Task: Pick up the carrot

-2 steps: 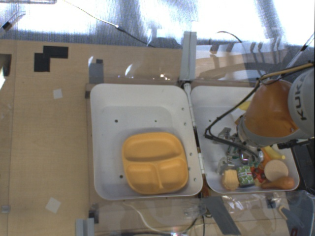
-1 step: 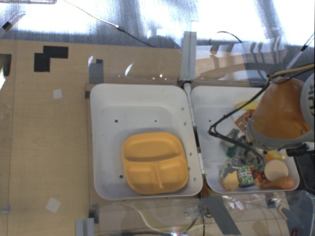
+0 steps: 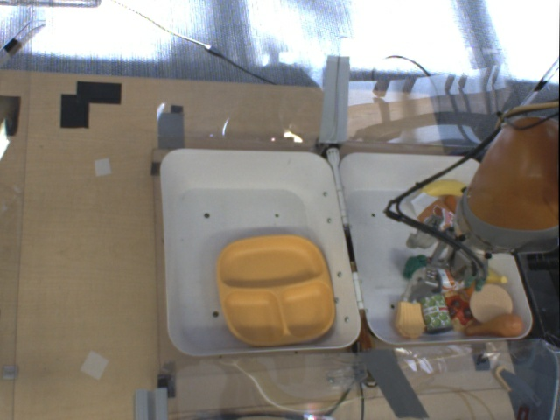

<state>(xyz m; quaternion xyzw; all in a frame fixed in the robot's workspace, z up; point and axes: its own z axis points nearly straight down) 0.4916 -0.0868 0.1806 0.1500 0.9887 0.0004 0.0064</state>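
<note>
The right bin (image 3: 372, 234) holds a pile of toy foods. An orange piece (image 3: 434, 210) at the pile's far side looks like the carrot; the arm's wrist and a black cable partly hide it. A yellow banana (image 3: 444, 187) lies just behind it. My gripper (image 3: 431, 276) reaches down into the pile, nearer the front than the orange piece and beside a green piece (image 3: 416, 264). The orange-banded wrist (image 3: 516, 182) covers the bin's right side. Nothing can be made out between the fingers.
In front of the gripper lie a pale yellow chunk (image 3: 407, 319), a green box (image 3: 435, 313), a red piece (image 3: 458, 305), a beige disc (image 3: 490, 303) and an orange-brown piece (image 3: 499, 325). A yellow divided plate (image 3: 276, 289) sits in the left bin (image 3: 188, 234).
</note>
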